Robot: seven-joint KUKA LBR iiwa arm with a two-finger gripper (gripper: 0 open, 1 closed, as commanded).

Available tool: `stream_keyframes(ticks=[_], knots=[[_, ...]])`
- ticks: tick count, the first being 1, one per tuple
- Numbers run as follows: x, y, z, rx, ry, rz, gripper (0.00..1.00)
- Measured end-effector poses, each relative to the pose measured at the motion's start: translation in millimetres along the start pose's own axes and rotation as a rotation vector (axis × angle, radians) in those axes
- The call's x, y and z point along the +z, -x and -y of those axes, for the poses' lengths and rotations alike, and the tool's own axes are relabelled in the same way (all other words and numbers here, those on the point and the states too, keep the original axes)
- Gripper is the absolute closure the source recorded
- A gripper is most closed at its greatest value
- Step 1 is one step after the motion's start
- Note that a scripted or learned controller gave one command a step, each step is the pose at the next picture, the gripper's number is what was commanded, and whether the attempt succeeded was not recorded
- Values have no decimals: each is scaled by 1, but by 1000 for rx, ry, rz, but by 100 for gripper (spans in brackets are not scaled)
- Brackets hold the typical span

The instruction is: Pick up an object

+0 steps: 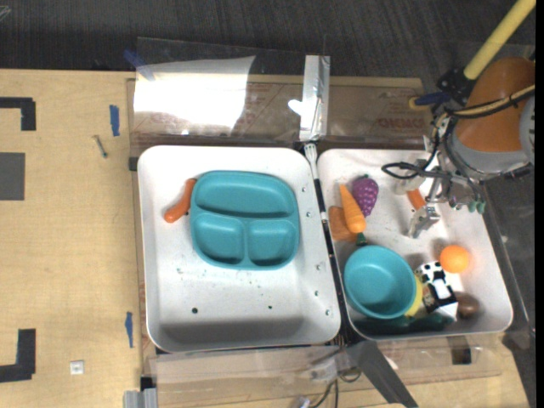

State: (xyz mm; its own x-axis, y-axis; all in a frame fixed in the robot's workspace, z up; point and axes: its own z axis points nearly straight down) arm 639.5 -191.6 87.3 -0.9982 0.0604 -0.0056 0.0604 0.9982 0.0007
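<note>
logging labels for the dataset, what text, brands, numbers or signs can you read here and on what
No text here reads with certainty.
Red printed lettering on the clear plastic sheet behind the right white bin: too blurred to read.
Black-and-white blocky toy in that bin: a pattern, no legible characters.
Small white square tag on the tan bench board: too small to read.
Teal divided plastic tray and teal round bowl: no markings.

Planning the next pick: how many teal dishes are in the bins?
2. A teal divided plastic plate in the left bin; a teal round plastic bowl in the right bin. Nothing suggests another hidden.
</note>
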Motion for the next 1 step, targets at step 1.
stream_keyframes(ticks=[1], knots=[[-15, 4, -1, -1, -2, 15, 100]])
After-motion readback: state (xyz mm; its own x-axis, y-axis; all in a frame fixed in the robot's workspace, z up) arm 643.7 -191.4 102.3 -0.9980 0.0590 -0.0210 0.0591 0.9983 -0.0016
